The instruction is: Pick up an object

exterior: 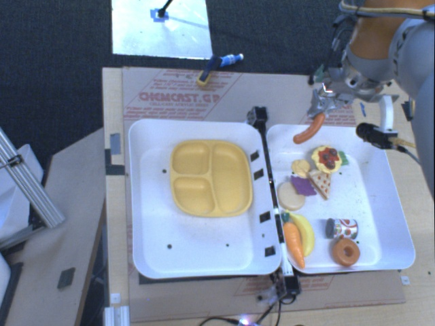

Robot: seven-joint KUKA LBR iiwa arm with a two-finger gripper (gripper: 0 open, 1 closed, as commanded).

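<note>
My gripper (319, 111) hangs over the far left corner of the right bin (391, 202). It is shut on the upper end of an orange-red toy sausage (308, 130), which slants down to the left from the fingers. Below it in that bin lie a small pizza (328, 158), a sandwich wedge (319, 183), a purple piece (303, 186), a round cookie (291, 196), a banana (307, 233), a carrot (293, 244), a can (342, 228) and a donut (346, 252).
The left bin (146, 202) holds a yellow divided plate (211, 177). A black-clipped divider (266, 182) runs between the bins. A blue and yellow marker (219, 63) lies on the cardboard behind them. A black cable fitting (376, 135) juts beside the wrist.
</note>
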